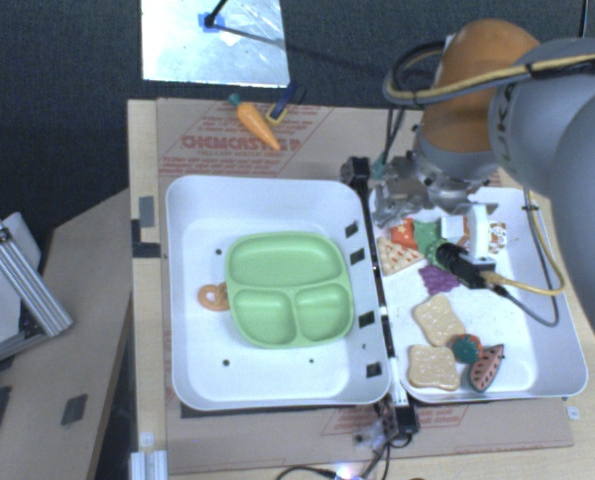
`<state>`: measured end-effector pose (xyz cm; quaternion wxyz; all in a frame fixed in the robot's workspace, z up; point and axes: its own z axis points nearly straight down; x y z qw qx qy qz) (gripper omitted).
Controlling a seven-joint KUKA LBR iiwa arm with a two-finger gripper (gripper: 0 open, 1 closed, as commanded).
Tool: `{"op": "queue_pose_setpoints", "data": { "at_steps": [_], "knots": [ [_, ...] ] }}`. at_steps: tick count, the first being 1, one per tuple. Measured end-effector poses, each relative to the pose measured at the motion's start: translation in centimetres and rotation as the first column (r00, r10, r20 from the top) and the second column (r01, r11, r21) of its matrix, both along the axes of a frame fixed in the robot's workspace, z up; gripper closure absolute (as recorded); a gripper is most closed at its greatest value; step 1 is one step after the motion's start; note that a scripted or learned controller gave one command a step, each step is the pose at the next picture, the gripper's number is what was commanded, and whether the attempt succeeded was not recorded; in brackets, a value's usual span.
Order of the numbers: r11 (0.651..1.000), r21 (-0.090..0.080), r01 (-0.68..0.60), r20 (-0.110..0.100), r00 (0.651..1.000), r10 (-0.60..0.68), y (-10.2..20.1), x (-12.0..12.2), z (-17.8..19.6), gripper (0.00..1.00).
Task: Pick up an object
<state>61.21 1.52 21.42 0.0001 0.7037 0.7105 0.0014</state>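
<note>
Red lettering, unreadable, on cardboard [277, 138]

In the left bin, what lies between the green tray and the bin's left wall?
A small orange pretzel lies there, against the green tray's left edge, on the left bin's floor, in the camera view.

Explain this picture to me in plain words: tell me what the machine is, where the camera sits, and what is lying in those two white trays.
The grey and orange machine is a robot arm, reaching in from the right. One camera is fixed above the bench and looks down at a slant. Its job is to pick something up with its pincer, which sits low over the near edge of the right tray; whether it grips anything is too hidden to tell. That tray holds toy food: crackers, a waffle piece, a purple piece and more. The left tray holds a green divided plate with a small pretzel beside it. A toy carrot lies on the cardboard behind the trays.
</note>
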Motion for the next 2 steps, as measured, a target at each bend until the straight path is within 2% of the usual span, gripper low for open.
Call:
{"op": "queue_pose_setpoints", "data": {
  "at_steps": [1,2],
  "knots": [
    [1.0,0.0,0.001,0.001,1.0,-0.001,4.65,0.55,1.78,1.0],
    [1.0,-0.002,0.004,0.0,1.0,-0.004,4.57,0.82,1.61,1.0]
  ]
}}
